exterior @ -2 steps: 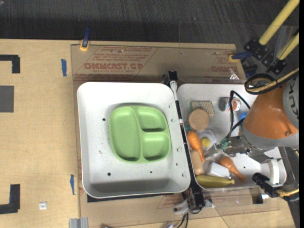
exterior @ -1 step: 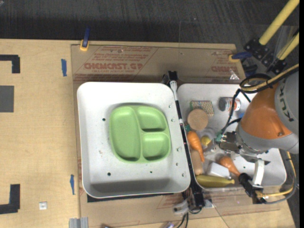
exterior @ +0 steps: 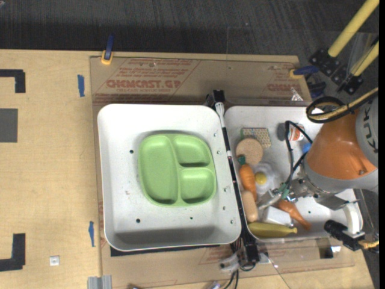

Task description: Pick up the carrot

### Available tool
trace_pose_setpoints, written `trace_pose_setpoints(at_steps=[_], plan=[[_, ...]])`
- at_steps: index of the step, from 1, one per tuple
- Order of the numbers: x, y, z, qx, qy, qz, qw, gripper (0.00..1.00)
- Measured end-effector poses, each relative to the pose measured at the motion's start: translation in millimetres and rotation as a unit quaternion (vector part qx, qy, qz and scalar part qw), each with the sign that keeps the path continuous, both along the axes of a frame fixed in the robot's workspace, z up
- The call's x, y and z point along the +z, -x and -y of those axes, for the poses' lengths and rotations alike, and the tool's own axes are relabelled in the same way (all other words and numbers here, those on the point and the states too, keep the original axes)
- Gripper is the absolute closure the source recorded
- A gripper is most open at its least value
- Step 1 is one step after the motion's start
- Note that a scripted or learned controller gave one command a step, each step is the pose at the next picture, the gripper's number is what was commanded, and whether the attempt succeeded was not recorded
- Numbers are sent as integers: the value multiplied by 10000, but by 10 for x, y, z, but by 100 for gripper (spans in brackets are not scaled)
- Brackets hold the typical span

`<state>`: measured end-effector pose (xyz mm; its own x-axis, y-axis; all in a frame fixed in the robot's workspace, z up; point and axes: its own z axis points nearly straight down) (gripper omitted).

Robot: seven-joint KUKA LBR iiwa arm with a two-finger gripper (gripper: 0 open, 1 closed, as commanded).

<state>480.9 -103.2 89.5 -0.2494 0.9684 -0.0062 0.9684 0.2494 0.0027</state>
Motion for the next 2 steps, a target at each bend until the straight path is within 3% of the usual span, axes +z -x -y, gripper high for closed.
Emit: trace_pose_setpoints(at_steps=[1, 2], plan=[[993, -906, -740, -371, -43, 29, 9993, 0], [950, -503, -1137, 1146, -36, -48, 9934, 0]])
